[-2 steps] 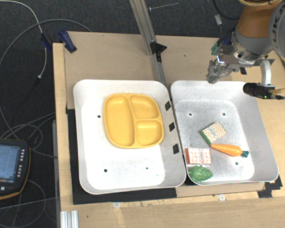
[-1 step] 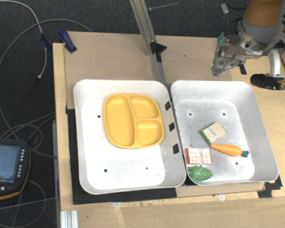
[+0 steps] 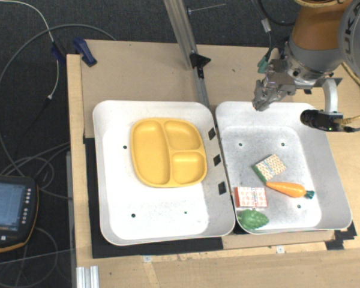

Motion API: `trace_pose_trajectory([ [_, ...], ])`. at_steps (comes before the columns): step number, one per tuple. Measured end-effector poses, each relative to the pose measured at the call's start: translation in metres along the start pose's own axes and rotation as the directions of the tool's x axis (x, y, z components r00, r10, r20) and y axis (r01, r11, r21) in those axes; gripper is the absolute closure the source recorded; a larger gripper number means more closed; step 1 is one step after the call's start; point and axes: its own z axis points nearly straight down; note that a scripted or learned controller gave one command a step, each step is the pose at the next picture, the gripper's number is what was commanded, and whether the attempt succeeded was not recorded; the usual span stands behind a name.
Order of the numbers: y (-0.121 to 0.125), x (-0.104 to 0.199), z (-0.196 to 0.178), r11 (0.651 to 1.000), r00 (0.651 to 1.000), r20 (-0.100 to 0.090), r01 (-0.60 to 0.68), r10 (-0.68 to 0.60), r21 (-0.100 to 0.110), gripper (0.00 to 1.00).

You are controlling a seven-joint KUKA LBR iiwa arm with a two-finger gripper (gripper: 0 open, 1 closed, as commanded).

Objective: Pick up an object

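Note:
The right bin (image 3: 315, 138) holds a toy carrot (image 3: 286, 188), a small green-and-tan box (image 3: 270, 167), a red-and-white patterned packet (image 3: 251, 197) and a green leafy toy (image 3: 252, 219), all in its front half. My gripper (image 3: 259, 102) hangs over the bin's back left corner, well behind these items. Nothing is visible between its fingers.
The left bin (image 3: 108, 161) carries a yellow divided plate (image 3: 168, 151). A metal post (image 3: 181, 23) rises behind the gap between the bins. A black camera unit (image 3: 321, 119) sticks out at the right bin's back right edge. A tablet (image 3: 9, 212) lies off the bench, far left.

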Motion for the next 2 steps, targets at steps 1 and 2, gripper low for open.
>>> trace_pose_trajectory([
  [1, -0.014, 0.053, 0.002, 1.000, 1.000, -0.001, 0.002, -0.002, 0.000, 1.00],
  [2, -0.043, 0.106, 0.018, 1.000, 1.000, -0.001, 0.002, -0.002, 0.002, 1.00],
])
